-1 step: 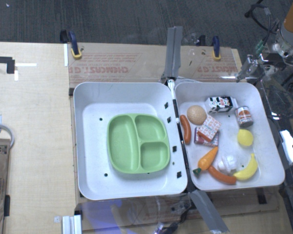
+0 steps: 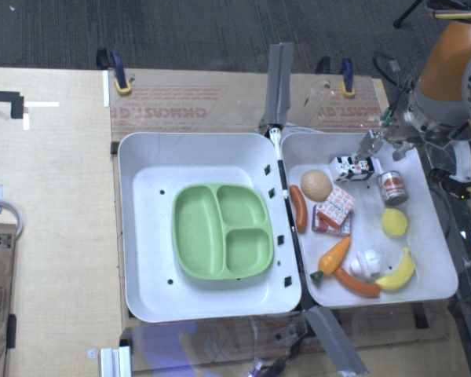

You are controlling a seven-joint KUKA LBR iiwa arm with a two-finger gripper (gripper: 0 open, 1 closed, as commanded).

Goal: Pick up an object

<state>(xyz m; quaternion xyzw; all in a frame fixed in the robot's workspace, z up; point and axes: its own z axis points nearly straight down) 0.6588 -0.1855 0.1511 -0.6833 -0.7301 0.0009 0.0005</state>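
Nearest the camera, along the right bin's [image 2: 436,234] front edge, a banana [image 2: 400,270] curls around a small white object [image 2: 366,262], with a carrot [image 2: 334,254] and a reddish sausage [image 2: 355,283] crowded in beside them. Further back lie a lemon [image 2: 394,222], a small can [image 2: 392,188] on its side, a red-and-white packet [image 2: 334,210], a brown egg-shaped ball [image 2: 315,184] and a second sausage [image 2: 299,209] along the left wall. Everything loose sits in this bin, so any pick has to come from here; the left bin [image 2: 141,210] carries a green divided plate [image 2: 222,231], likely a landing spot. At the back, the gripper [image 2: 372,143] hangs just above a black-and-white carton [image 2: 354,166], which looks like the chosen target since the arm is angled straight over it. Nothing is visibly between its fingers, and whether they are spread or closed cannot be told from this slant
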